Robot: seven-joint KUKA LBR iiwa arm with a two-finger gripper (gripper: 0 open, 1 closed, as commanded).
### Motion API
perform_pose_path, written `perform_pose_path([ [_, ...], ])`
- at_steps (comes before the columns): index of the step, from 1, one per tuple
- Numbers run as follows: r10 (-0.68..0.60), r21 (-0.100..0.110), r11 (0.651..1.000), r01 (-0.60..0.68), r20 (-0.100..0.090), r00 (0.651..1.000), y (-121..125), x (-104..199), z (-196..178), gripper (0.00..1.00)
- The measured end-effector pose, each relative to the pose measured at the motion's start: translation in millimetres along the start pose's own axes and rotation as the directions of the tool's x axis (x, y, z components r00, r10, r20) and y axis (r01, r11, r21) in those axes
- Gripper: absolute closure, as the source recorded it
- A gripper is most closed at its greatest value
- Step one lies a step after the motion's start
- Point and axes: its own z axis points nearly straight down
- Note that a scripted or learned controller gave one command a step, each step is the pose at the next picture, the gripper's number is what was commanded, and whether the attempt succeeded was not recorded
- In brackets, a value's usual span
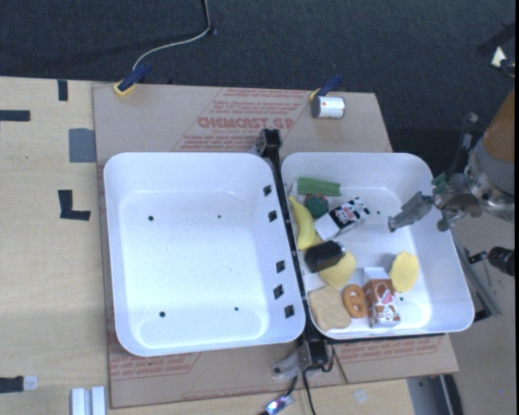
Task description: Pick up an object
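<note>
Objects (337, 271) for picking: all in the right bin (441, 318), crowded toward its left wall, beside the row of black clips (281, 266) where the two bins meet.

Nearest the front rim: flat tan bread slice (328, 309), rounded at the corners, matt. Touching its right edge, a small brown pretzel (355, 299), looped. Just beside that, a red-and-white packet (383, 304), boxy, printed.

Further in: smooth yellow oval (405, 271), lemon-like, standing apart from the rest, long axis running front to back. To its left, a yellow lump (339, 266) with a black block (323, 254) resting against its top.

Then the banana (303, 225), yellow, curved, long axis along the left wall, one tip aimed at the back rim. Beside it, a black-and-white piece (349, 213), tilted, shape hard to make out. Behind these, a green bar (318, 186), lying crosswise, long axis left to right.

Above the bin's right side, gripper (422, 214), grey metal, fingers seemingly spread apart with nothing between them, tips slanting down toward the bin floor, well apart from every item.

Left bin (121, 232): white, shallow, glossy, with small dark dots on its floor.

Beyond both, brown cardboard sheet (233, 115) with red print, a short silver cylinder (330, 106) on it, a blue clamp (329, 86) at its back edge.
</note>
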Motion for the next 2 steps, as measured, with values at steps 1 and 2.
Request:
perform_pose_path([
  [1,-0.003,0.0,1.0,0.003,0.002,1.0,56.7,-5.7,160.6,0.0],
  [2,-0.003,-0.006,1.0,0.003,0.003,1.0,123.5,-8.2,151.6,0.0],
])
